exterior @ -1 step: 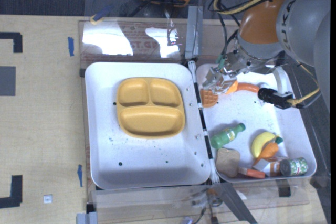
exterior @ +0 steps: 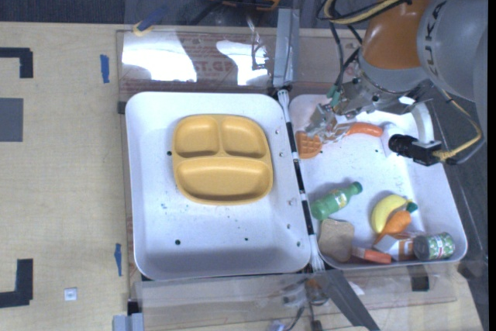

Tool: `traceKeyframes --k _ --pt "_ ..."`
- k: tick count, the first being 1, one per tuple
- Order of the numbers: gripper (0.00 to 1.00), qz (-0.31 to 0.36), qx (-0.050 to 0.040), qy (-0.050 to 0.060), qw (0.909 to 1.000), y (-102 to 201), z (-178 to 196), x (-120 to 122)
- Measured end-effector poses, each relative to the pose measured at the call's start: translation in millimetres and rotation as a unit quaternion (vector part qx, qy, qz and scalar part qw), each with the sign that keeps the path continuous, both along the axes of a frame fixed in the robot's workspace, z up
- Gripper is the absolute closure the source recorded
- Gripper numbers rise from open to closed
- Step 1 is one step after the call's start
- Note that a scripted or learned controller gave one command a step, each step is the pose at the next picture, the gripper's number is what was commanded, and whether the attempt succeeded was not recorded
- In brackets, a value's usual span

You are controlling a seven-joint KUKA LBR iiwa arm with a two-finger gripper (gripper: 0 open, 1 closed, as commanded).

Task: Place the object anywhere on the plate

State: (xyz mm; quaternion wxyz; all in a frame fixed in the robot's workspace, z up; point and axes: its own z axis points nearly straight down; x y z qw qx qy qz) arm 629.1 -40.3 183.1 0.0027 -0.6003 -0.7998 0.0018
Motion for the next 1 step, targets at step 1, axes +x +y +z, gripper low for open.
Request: traceKeyframes --k 1 --pt "1.0 0.1 -0.0003 -0.004 0.9949 80.0 0.3 37.2"
